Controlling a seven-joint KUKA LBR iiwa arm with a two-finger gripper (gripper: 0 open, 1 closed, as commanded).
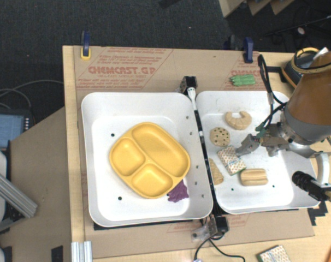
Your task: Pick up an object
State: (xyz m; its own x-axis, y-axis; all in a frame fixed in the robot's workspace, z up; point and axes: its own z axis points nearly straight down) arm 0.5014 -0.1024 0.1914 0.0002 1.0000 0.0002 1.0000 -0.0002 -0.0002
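Note:
My gripper [259,146] hangs over the middle of the right bin [280,201], reaching in from the right. Its two grey fingers [246,145] stand apart, so it is open, with nothing between them. Several food-shaped items lie around it. A patterned wafer [231,160] sits just below and left of the left finger. A tan bread roll [253,177] lies in front of the gripper. A speckled cookie [220,136] and a curved pastry [238,119] lie to its upper left. A tan piece [216,171] rests against the bin's left wall.
The left bin [97,119] holds a yellow divided plate [149,160] with a purple item [178,191] at its lower right edge. A green object [242,81] lies on the bench behind the right bin. A black divider [197,124] runs between the bins.

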